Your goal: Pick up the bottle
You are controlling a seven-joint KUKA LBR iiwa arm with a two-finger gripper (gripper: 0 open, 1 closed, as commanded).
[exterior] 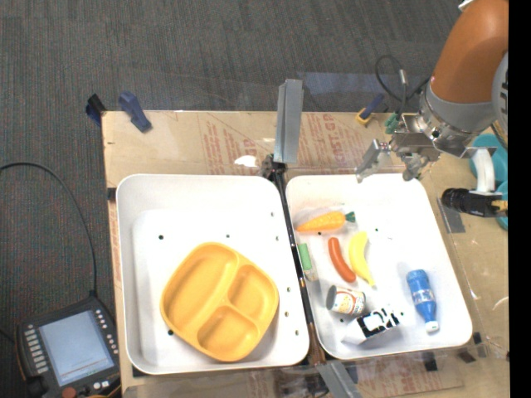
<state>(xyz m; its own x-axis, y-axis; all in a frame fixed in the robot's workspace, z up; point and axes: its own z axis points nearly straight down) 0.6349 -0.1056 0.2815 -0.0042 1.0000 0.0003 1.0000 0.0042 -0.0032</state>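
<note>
The blue bottle [421, 296] (light, smooth, likely slippery) lies flat; grip across its middle. The gripper [391, 167] hovers, fingers wide, empty.

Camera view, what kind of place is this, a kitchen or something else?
Probably a robotics lab bench, not a kitchen: a robot arm reaches over two white bins holding toy food and a blue bottle, and a teach pendant lies on the carpet.
</note>
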